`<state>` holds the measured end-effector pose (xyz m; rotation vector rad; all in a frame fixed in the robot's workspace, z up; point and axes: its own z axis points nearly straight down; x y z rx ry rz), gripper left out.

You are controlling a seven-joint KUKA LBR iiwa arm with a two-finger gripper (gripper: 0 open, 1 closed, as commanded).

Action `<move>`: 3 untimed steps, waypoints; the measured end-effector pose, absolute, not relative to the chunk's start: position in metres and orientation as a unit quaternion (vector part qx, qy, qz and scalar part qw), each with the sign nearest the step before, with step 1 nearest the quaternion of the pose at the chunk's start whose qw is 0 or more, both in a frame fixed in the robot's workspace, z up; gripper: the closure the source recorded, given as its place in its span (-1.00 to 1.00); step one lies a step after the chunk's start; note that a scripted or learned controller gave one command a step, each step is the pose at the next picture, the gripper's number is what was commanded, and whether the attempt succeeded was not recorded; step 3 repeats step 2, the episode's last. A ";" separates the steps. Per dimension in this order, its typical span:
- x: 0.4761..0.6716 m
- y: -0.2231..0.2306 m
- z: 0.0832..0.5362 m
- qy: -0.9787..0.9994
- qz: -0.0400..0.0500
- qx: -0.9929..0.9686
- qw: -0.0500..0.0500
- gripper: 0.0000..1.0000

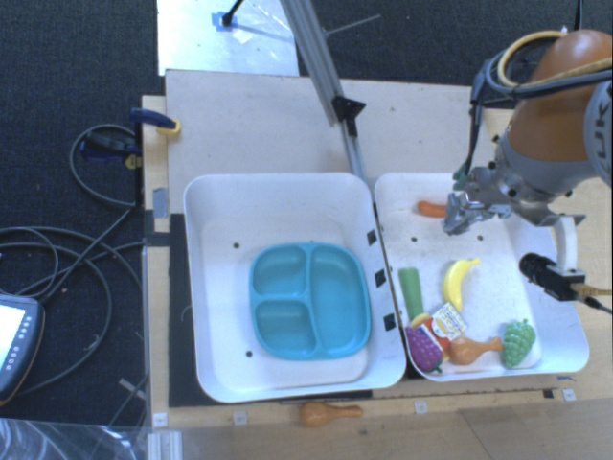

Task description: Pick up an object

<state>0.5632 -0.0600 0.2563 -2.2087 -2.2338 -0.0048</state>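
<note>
Two shallow white bins are seen side by side on a pale surface (249, 123). The left bin (215, 286) carries a teal divided plate (309, 300) with three compartments, lying flat near its middle.

The right bin (565, 353) carries the toy foods. A banana (459, 282) lies near the middle of the bin, curved and tilted. A green stick-shaped vegetable (411, 292) lies to its left, close to the wall shared with the other bin. In the near corner a purple eggplant (424, 347) is packed against a small red and white packet (445, 322), and a brown drumstick (473, 350) lies just to the right of them, touching or nearly touching a bunch of green grapes (518, 342). A carrot (432, 209) lies apart from the rest, at the far side of the bin.

The arm is reached in from the right, and its gripper (460, 217) is placed low over the far part of the right bin, just beside the carrot's right end. Whether the gripper is apart or together cannot be told, and nothing is seen held in it. A black fitting (548, 274) is seen on the arm, over the right side of the bin.

Another brown drumstick (329, 413) lies outside the bins, on the near edge of the surface.
</note>
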 end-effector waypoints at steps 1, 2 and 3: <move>0.549 -0.009 0.243 -0.711 -0.001 -0.703 0.001 1.00; 0.554 0.051 0.239 -0.711 -0.001 -0.703 0.000 1.00; 0.554 0.051 0.239 -0.711 -0.001 -0.703 0.000 1.00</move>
